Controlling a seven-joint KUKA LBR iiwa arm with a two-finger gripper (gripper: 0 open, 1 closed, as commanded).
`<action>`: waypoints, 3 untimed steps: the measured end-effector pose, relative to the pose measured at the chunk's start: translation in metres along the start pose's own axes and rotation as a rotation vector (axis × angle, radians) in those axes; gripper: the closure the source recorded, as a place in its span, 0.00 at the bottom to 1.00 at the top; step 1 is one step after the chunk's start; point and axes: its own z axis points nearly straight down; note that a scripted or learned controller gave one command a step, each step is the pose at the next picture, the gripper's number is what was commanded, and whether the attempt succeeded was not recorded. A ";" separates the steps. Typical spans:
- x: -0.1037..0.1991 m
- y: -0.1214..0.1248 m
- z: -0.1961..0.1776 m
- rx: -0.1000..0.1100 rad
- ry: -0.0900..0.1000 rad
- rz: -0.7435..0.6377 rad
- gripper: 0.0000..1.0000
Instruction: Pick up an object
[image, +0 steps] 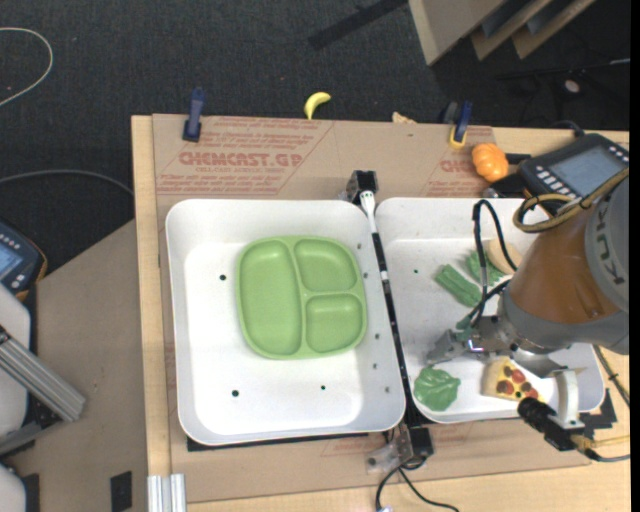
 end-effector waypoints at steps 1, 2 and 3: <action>-0.002 0.003 -0.010 -0.008 -0.005 0.001 1.00; 0.085 0.005 -0.105 -0.016 -0.001 -0.010 1.00; 0.168 0.003 -0.159 -0.013 0.000 -0.011 1.00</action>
